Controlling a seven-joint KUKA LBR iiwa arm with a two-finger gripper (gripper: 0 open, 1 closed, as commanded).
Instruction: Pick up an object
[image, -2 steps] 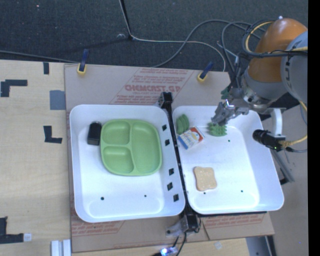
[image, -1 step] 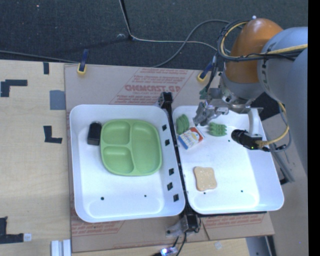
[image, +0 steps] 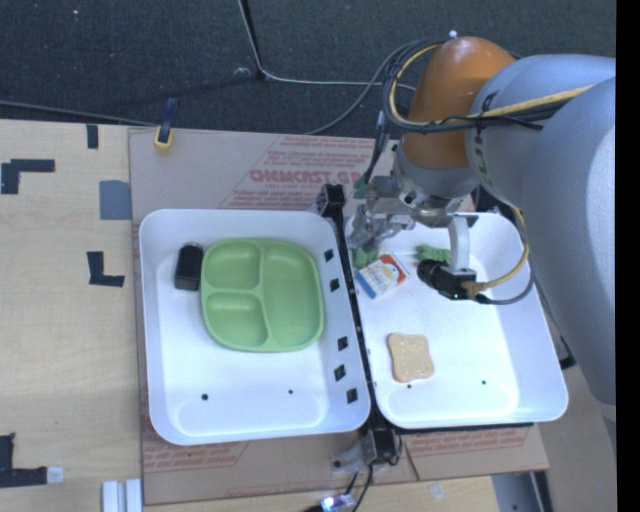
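End effector (image: 368, 232) low over right bin (image: 500, 395), just above small carton (image: 381, 275); finger state unclear. Toast (image: 410, 357) nearby.

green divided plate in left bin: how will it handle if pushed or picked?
The green plate looks like rigid moulded plastic, so probably stiff and light. It lies flat, so it should slide on the left bin rather than tip. Its low rim probably offers little grip.
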